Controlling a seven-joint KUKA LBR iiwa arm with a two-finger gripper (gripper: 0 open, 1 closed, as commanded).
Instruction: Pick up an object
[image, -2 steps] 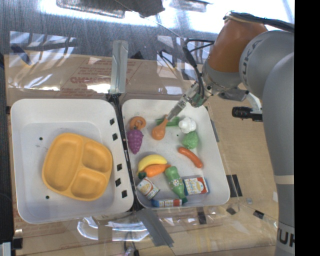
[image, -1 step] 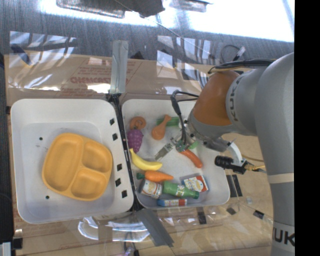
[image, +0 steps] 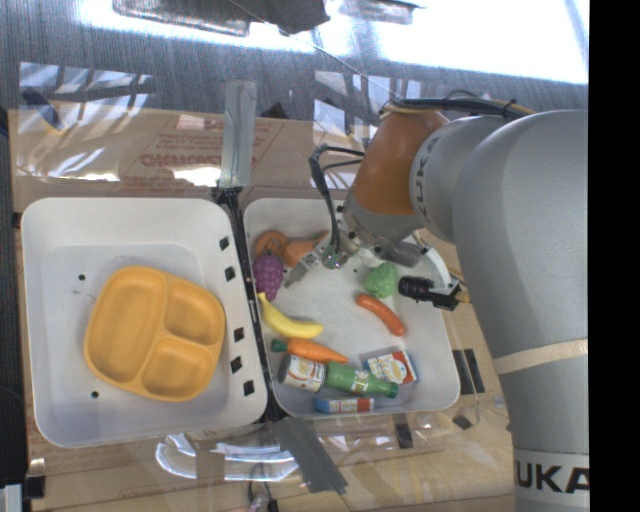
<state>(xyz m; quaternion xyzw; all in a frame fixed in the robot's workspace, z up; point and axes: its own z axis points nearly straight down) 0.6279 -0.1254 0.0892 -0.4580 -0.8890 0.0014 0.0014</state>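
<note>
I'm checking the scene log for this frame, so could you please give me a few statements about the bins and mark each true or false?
1. The yellow tray lies in the left bin. True.
2. The banana lies on the tray. False: it lies in the right bin.
3. The gripper is over the right bin. True.
4. The purple grapes lie at the bin's right wall. False: they lie by its left wall.
5. The bottle stands upright. False: it lies flat.

Brown cardboard (image: 130, 150) covers the bench in the upper left of the frame, with shiny plastic film over it. Strong light (image: 480, 40) glares along the top edge.
</note>
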